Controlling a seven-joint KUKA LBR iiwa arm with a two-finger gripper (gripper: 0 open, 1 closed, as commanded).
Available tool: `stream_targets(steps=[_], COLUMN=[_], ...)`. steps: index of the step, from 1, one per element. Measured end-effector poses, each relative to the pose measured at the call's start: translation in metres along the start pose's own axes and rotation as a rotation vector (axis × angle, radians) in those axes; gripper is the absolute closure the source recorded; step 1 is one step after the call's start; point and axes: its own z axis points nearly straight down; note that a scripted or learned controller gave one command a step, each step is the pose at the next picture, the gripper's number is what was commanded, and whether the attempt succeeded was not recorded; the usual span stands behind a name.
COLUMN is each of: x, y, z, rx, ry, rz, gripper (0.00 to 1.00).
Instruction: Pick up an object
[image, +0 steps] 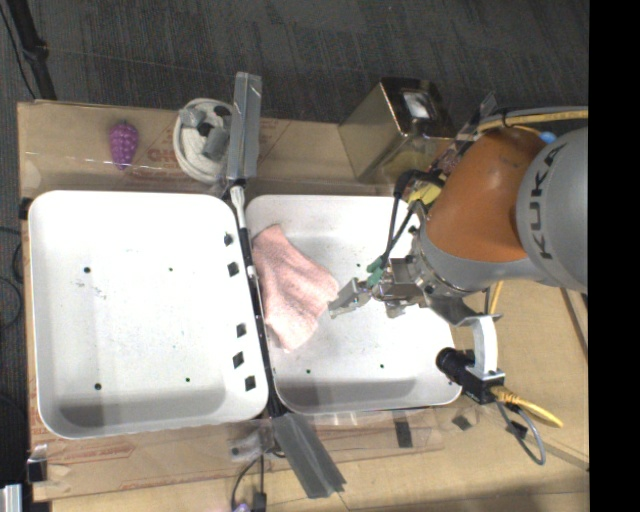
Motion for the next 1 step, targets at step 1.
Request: stream_targets(steps=[1], x=[-0.0013], y=[0.0608], z=[-0.0103], rx=[-0.002], ry=[-0.002], rz=[0.055], gripper=[0.00])
